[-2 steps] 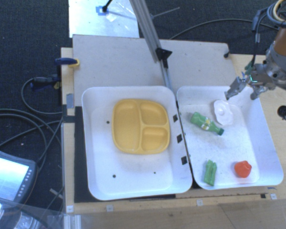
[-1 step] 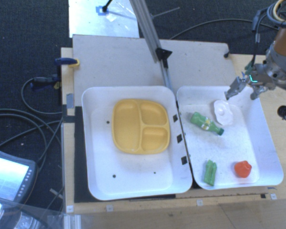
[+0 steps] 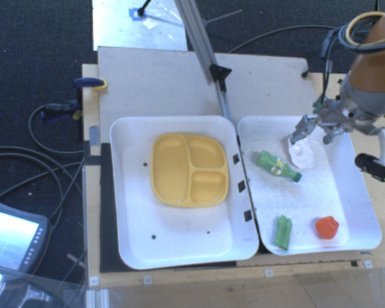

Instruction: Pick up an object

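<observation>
- The desk [image 3: 167,82] is carrying two shallow white bins sitting side by side.
- The left bin [image 3: 135,236] is holding one yellow tray [image 3: 190,170] with three compartments, lying flat near its middle.
- The right bin [image 3: 353,191] is holding four things: one green bottle [image 3: 277,165], one small green piece [image 3: 282,231], one red piece [image 3: 327,227] and one white cup [image 3: 303,152].
- The green bottle is lying on its side, slanting toward the right, in the upper middle of that bin.
- The small green piece is lying near the bin's front edge, and the red piece is sitting to its right, apart from it.
- The white cup is lying just right of the bottle, near the bin's back.
- The fingers [image 3: 319,128] are hanging spread apart right above the white cup, gripping nothing that can be seen between them.
</observation>
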